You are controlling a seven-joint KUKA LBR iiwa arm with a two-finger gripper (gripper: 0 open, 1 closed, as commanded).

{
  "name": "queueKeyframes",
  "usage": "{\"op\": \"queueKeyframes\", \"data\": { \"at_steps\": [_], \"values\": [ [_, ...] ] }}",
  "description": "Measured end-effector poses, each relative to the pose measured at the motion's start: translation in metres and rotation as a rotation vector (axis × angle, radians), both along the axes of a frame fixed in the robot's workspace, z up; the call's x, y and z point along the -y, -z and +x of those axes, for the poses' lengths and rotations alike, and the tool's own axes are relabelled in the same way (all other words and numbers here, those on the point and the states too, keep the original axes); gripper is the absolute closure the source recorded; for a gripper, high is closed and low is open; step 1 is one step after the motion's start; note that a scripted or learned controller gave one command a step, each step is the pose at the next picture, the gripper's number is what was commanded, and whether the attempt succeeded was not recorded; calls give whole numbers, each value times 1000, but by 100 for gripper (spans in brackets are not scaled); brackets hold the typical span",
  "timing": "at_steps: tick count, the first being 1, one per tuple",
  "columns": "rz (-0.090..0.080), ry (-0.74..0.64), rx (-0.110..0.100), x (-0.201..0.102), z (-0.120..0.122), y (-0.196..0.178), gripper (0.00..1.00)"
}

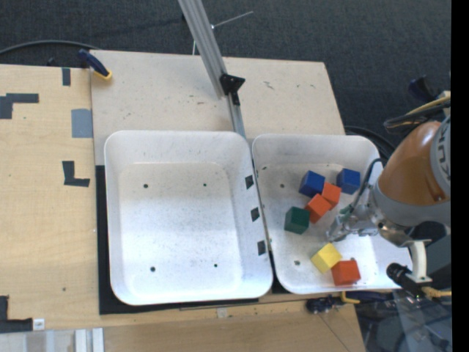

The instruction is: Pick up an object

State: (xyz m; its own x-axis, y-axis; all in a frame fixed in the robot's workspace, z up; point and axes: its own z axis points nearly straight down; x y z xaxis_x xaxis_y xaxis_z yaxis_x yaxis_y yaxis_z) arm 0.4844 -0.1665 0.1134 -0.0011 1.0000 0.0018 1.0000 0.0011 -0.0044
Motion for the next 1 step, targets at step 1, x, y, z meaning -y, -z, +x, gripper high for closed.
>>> {"op": "queueKeyframes", "data": {
  "at_steps": [1],
  "values": [
    [-3,-1,8,-6,8,-57,100]
  ]
}}
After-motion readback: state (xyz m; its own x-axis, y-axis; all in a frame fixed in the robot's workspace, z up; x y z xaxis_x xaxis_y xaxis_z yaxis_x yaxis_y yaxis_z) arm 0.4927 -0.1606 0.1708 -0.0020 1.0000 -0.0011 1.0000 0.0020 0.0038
